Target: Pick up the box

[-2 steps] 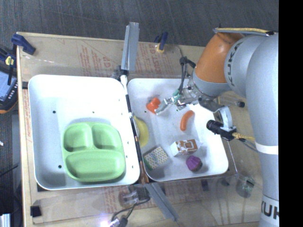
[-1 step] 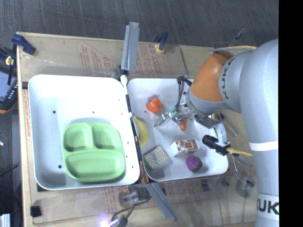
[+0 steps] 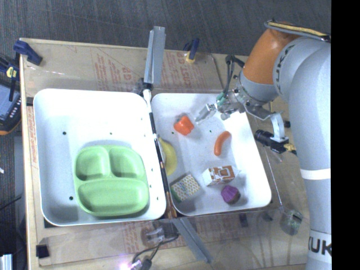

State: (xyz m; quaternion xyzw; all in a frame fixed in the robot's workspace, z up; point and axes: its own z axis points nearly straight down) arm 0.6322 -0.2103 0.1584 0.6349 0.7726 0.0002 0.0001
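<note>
A small white box with brown print [image 3: 219, 175] lies in the near part of the right bin [image 3: 256, 151]. A second, checker-patterned box [image 3: 185, 187] rests tilted in that bin's near left corner. My gripper [image 3: 209, 111] hangs over the far part of the right bin, just right of an orange-red block [image 3: 183, 125]. It is well away from both boxes, and nothing shows in its grasp.
In the right bin there are also an orange sausage-shaped piece [image 3: 221, 143], a purple object [image 3: 230, 194] beside the white box and a yellow item [image 3: 167, 156] at the left wall. The left bin [image 3: 50, 151] holds a green divided tray [image 3: 111, 180].
</note>
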